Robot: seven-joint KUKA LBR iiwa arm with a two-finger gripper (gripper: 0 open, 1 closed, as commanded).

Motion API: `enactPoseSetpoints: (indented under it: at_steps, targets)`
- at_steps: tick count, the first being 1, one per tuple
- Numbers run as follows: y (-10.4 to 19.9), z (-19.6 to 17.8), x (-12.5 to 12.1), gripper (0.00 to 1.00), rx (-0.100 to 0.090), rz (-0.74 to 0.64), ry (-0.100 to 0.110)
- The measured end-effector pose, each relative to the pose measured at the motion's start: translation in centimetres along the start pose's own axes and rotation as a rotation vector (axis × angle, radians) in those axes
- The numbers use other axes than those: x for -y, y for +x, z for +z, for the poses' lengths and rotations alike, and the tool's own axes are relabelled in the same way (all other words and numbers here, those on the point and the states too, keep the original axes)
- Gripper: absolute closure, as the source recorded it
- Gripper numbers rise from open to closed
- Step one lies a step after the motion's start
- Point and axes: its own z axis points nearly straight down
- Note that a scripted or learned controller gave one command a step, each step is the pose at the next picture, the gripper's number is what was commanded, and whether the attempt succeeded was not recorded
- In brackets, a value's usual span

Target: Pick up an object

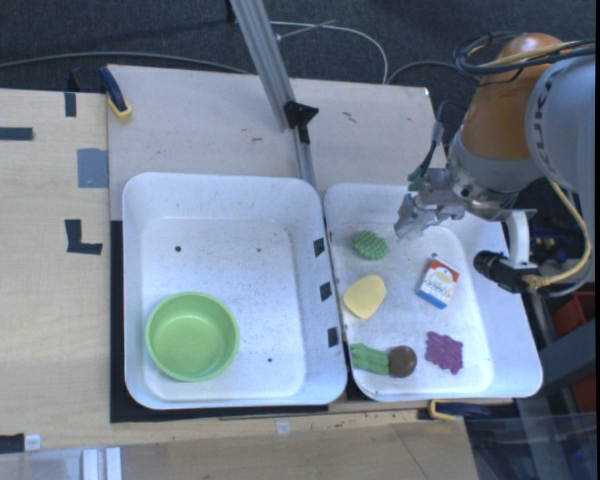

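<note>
my two-finger gripper [412,225] is hovering near the right white bin's [505,368] far edge, holding nothing, its opening unclear, beside a bumpy green ball [370,245].

I see my arm [525,98] reaching in from the right side, its grey body bent down, with the orange band just above the wrist. The gripper [412,220] hangs over the right bin, near its far edge, and it points downward and a little to the left. Nothing shows between its fingers.
</note>
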Motion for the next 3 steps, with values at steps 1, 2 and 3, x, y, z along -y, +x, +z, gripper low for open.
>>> enactPoseSetpoints:
  at_steps: [1, 2, 3]
  targets:
    - [4.3, 0.2, -1.4, 1.00, 0.000, 0.002, 0.001]
    - [9.1, -0.3, -1.9, 1.00, 0.000, 0.001, 0.001]
    - [15.1, -0.7, -4.4, 1.00, 0.000, -0.002, 0.000]
